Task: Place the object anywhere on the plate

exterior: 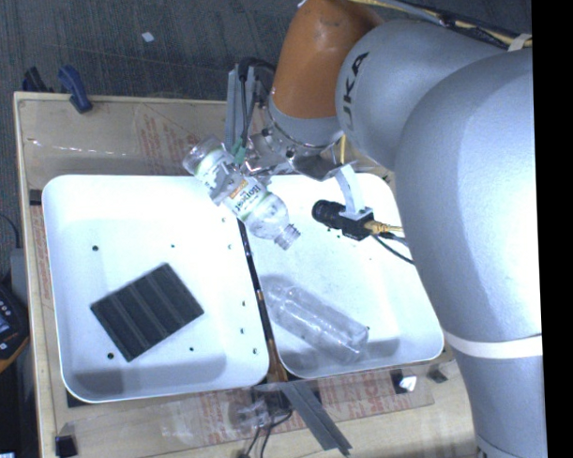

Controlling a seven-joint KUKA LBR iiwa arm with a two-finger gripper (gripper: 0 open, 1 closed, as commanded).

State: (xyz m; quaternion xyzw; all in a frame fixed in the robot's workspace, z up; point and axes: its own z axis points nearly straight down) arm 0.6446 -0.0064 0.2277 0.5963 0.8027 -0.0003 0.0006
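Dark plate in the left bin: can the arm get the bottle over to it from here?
Probably yes. The gripper holds the labelled bottle above the bins' shared edge, and nothing lies on or around the dark plate.

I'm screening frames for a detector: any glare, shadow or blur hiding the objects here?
Camera view: evenly lit, fairly sharp; the white bins look washed out; the clear bottle in the right bin barely stands out from it; the dark plate is crisp; soft shadows line the bins' near walls.

I count two shallow white bins, left [70, 198] and right [416, 313]; two clear plastic bottles, one labelled [243, 199], one bare [318, 318]; and one dark ribbed rectangular plate [146, 310].
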